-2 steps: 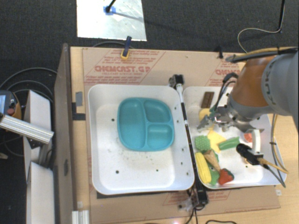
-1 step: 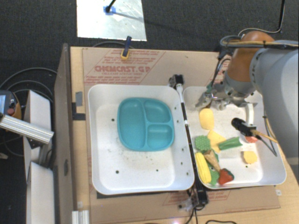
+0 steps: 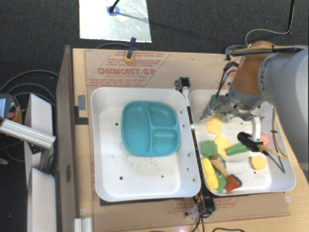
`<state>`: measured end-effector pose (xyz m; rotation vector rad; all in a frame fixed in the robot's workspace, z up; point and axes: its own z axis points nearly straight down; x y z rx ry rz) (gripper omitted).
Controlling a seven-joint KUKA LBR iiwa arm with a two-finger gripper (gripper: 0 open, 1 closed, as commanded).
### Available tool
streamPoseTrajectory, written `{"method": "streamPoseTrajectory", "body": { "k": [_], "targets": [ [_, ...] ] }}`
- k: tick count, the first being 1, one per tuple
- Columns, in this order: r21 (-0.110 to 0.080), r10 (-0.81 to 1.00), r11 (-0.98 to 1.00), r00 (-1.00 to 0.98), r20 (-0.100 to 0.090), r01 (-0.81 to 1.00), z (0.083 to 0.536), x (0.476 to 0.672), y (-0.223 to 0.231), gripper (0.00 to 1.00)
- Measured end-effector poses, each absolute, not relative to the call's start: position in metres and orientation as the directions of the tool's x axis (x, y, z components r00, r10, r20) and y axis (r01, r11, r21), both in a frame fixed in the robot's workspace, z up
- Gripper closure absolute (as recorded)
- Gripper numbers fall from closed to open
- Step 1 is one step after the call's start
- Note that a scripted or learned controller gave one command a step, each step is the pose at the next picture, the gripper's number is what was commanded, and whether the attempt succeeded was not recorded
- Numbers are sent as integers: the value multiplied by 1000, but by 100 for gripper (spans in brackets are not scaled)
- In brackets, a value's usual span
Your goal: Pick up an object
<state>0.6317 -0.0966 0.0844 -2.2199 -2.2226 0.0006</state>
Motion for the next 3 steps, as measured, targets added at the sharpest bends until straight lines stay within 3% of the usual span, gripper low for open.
{"method": "streamPoseTrajectory", "body": {
  "k": [1,2,3],
  "targets": [
    [5,1000,3,-3,0,1000,96,634,-97,100],
    [5,1000,3,-3,0,1000,96,634,-97,0],
    [-3,1000,-1,1,1,1000,84,563,-130,0]
  ]
}}
